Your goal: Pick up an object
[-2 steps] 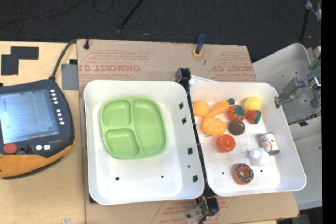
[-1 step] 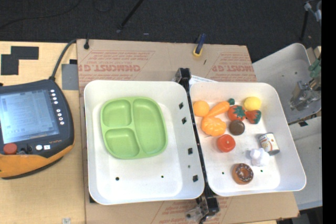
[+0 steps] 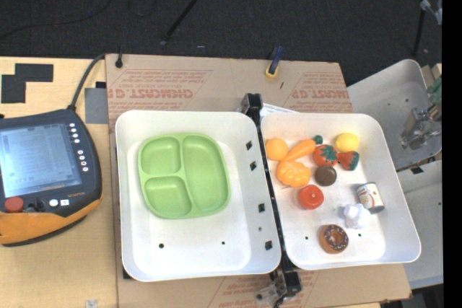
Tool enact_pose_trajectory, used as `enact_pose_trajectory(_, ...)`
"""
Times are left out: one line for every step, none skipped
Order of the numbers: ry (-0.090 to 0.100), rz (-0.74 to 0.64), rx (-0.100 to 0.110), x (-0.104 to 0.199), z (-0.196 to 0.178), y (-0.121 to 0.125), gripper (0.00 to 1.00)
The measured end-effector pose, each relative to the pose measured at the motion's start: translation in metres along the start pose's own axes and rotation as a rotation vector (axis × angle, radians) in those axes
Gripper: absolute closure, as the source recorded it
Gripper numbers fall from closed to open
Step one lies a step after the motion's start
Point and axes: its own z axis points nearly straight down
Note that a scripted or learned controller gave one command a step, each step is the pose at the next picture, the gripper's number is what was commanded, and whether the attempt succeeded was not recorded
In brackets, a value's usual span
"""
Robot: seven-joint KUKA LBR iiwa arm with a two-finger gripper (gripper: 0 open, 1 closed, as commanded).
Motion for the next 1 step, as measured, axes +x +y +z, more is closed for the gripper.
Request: enact_pose_trajectory(0.000,-0.009,0.002,0.0013,-0.0094,0.0008,1.00)
